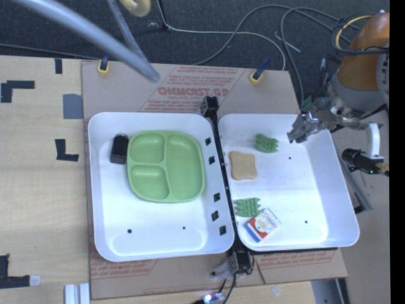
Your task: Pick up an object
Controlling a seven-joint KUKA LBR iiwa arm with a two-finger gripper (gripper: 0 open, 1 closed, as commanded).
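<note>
We see the left bin [107,233] holding a green divided plate [166,166] beside a black block [119,149]. In the right bin [329,227] lie the candidates: toast [243,166], a packet [262,224] and two green pieces [266,144] [247,205]. The gripper [299,133] hangs above the far rim, nothing between its fingers; their spread we cannot tell. Nothing blocks its descent.

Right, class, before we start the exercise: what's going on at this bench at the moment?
A grey robot arm reaches in from the right, its gripper poised over the far right edge of the right bin, with nothing visibly held. In that bin lie a slice of toast, two green leafy pieces and a small red, white and blue packet. The left bin holds a green divided plate and a small black block.
</note>
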